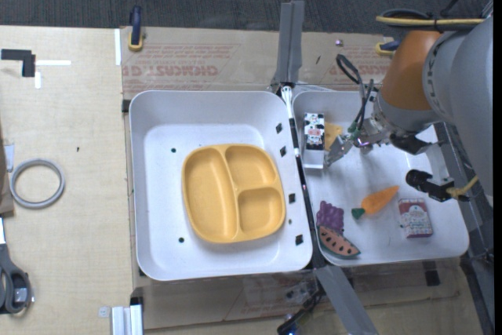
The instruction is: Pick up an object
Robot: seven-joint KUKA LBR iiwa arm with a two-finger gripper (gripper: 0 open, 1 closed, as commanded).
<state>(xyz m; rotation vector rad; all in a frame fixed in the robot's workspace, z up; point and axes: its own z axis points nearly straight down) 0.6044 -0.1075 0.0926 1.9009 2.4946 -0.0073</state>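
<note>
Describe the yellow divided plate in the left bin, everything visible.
The yellow divided plate is a rounded-square tray of what looks like matte plastic, with three compartments: one long one on the view's left and two smaller ones stacked on the right, split by raised ridges. All three hold nothing. It lies flat, right side up, slightly rotated, on the floor of the left bin, roughly centred and apart from the bin's walls. Nothing else touches it; the gripper is over the right bin.
</note>
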